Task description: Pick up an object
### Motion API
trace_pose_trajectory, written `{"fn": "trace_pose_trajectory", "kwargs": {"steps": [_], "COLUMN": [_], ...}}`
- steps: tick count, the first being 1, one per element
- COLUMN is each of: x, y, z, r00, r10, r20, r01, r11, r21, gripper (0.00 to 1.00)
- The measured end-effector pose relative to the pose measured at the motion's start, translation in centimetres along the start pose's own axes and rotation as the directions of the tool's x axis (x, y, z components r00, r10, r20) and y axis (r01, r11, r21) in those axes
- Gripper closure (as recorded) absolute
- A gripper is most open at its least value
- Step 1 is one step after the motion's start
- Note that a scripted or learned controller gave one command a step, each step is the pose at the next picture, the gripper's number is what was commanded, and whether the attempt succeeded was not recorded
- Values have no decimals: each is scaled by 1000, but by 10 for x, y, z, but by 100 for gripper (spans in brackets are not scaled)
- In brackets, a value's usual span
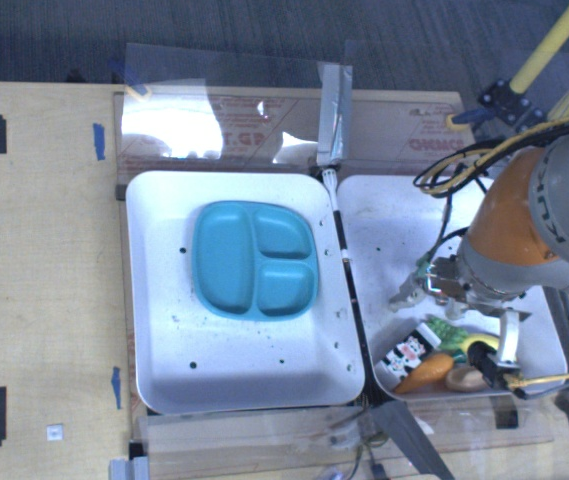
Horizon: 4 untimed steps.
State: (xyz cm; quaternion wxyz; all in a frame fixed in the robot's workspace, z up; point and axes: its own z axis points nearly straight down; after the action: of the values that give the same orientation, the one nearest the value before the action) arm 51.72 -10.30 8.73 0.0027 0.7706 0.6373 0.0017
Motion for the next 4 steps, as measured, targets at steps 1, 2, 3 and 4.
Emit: {"fn": "trace_pose_trajectory", "kwargs": {"steps": [1,2,3,4], "x": [2,-15,-67,-66], "y": [-34,39,-25,-23], "z": [-1,1,0,-11], "r00": [961,998,980,980], "r10": [-276,-58,-199,-198], "r20": [-1,0,1,1], "r01": [275,58,199,198], "r11": [961,998,980,980], "r21": [-3,1,1,-5], "gripper": [0,0,0,100]}}
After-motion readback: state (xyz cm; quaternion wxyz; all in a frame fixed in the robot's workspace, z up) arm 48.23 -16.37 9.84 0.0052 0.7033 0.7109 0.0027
